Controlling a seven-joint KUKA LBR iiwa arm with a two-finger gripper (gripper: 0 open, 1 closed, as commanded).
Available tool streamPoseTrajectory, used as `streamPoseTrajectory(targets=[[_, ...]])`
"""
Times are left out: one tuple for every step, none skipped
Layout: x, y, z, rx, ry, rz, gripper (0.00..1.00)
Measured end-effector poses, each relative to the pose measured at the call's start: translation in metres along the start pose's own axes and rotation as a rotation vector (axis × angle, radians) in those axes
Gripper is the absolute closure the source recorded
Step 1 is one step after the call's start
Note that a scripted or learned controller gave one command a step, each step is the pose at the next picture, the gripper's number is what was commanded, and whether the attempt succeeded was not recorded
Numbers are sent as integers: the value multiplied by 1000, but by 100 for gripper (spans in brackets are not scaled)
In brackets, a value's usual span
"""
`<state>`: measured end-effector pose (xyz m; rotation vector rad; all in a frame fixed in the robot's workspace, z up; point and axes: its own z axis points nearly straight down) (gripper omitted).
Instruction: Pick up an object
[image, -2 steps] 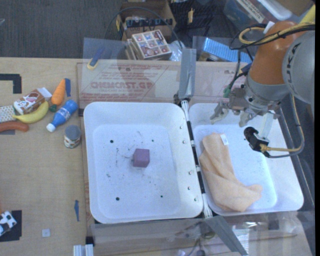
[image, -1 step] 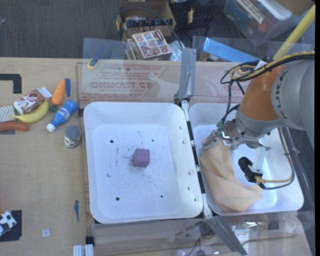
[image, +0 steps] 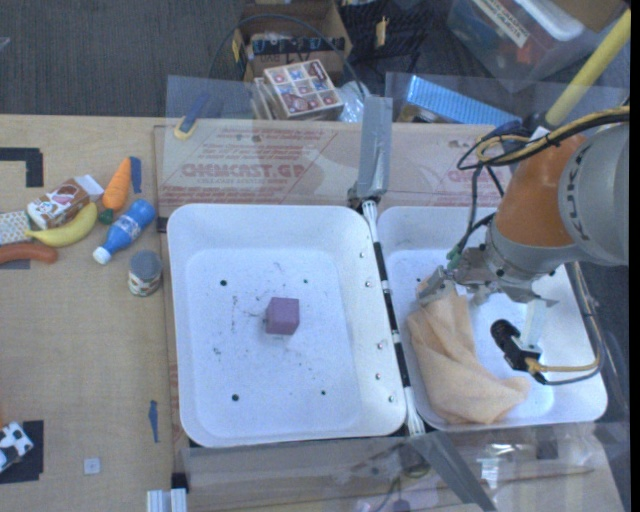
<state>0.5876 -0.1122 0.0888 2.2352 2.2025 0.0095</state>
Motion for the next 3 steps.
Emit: streamPoseTrajectory(targets=[[-53, -40, 0, 0, -4, -35, 0], [-55, -39, -11, -7, -4, -31, 100], [12, 55, -115, 4, -3, -189, 100]])
